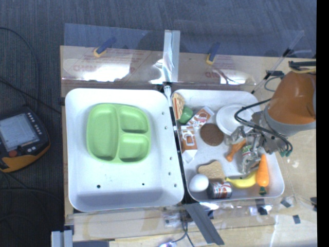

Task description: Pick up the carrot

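Observation:
The carrot is orange with a green stem end and lies lengthwise near the right wall of the right bin, stem toward the front. My gripper hangs low over the same bin, just left of the carrot's tip and close to it. Cables and the wrist crowd the gripper. A small orange piece lies right by its left side; I cannot tell what it is. The arm's orange band is above the bin's right rear corner.
Around the carrot lie a banana, a drink can, a white egg, a bread slice, a brown round patty, a white dish and small cartons. The left bin holds a green divided plate.

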`<state>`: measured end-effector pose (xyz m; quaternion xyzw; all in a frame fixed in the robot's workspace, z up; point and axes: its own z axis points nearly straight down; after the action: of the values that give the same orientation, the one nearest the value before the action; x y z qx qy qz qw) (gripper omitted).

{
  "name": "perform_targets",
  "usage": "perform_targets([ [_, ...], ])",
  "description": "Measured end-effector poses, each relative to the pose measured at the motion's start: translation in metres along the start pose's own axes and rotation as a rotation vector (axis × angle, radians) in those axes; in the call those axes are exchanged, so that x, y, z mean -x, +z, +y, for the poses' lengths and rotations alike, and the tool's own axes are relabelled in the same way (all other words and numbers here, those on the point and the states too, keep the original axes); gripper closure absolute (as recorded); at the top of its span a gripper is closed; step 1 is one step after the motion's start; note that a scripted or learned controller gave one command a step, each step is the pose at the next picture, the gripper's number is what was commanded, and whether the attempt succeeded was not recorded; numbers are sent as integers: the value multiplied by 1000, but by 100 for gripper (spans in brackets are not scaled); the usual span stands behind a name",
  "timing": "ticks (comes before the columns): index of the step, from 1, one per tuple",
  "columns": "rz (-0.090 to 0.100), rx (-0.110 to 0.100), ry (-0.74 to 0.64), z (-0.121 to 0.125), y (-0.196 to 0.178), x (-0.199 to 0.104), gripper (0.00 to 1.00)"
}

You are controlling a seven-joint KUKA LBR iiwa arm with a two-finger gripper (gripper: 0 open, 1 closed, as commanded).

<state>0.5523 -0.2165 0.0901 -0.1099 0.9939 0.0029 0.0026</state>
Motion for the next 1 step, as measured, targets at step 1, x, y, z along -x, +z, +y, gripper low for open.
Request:
perform_targets([
  [1, -1, -10, -45, 14, 0, 36, 0],
])
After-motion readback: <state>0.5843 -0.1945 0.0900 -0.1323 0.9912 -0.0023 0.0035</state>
